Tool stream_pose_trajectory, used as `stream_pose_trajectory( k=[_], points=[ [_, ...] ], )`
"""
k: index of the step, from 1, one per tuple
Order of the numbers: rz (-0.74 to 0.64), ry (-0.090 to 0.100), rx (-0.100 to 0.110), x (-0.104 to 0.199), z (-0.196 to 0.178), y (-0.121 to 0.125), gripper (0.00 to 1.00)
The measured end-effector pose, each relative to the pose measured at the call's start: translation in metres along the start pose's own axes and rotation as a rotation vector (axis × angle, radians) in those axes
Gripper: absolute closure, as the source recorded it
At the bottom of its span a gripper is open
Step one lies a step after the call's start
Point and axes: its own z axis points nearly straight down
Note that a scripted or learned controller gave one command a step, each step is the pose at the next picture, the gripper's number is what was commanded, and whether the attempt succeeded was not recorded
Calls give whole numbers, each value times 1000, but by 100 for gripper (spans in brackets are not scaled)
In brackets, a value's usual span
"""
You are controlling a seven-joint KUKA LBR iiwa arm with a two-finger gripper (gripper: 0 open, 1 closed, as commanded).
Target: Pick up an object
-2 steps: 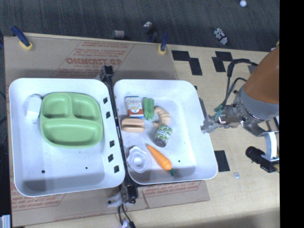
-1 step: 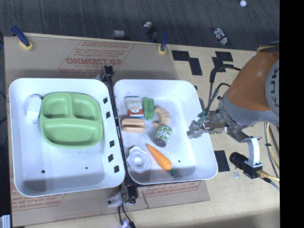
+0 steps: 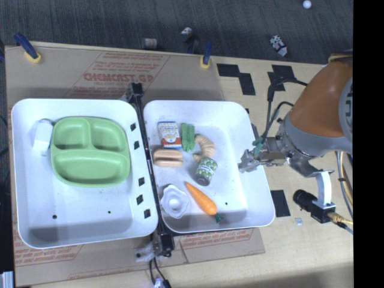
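The right bin (image 3: 235,120) holds several toy foods. A red and white carton (image 3: 169,134) lies beside a green pod (image 3: 188,137). Below them are a hot dog (image 3: 167,157), a tan pastry (image 3: 206,146) and a green can (image 3: 205,171). An orange carrot (image 3: 201,199) and a white cup (image 3: 173,202) rest near the front wall. My gripper (image 3: 249,161) hangs over the bin's right rim, to the right of the can and apart from every object. Nothing shows in its grasp.
The left bin (image 3: 30,215) carries a green divided plate (image 3: 90,152) and a small white object (image 3: 42,135) at its left wall. A black divider (image 3: 141,155) runs between the bins. The grey and orange arm (image 3: 318,116) fills the bench's right side.
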Motion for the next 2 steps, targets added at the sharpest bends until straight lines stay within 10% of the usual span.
stream_pose_trajectory(
  k=[2],
  points=[
    [7, 1, 2, -36, 13, -2, 100]
  ],
)
